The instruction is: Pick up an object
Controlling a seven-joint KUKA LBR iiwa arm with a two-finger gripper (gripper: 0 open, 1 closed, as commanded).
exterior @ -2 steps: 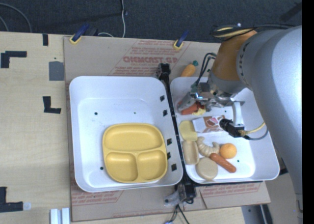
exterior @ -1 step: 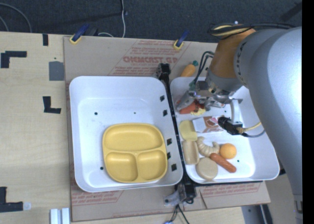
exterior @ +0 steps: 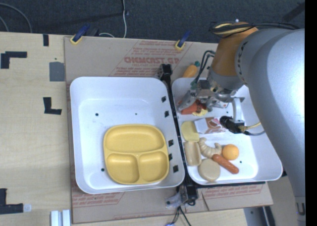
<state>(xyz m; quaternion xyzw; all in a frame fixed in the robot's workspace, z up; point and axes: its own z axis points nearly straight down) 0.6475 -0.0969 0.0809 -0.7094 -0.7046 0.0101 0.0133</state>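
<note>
While the arm is reaching in over the right bin, the gripper is hanging low at that bin's far left corner, right over a small cluster of red and orange toy food; whether it is gripping anything I cannot tell, since the wrist is hiding what lies beneath it; the red piece is sitting just beside and slightly left of the gripper, seemingly touching or nearly so, with its long axis running roughly along the bin's far wall; an orange-yellow piece is lying beyond it, outside the bin's far rim; nearer the camera from the gripper, the bin is carrying a pale yellow slice, a pink-and-white piece, a tan oblong, a knobbly beige piece, an orange ball, a carrot-like stick lying aslant, and a cream disc; these are sitting close together, several touching, so room for a clean grasp is looking tight there; the bin floor is smooth white plastic, likely letting pieces slide; left of the right bin, the left bin is holding a yellow divided plate, well apart from the gripper; my judgement is that the red piece is the nearest candidate, needing only a short move, with the bin's corner walls crowding it
</note>
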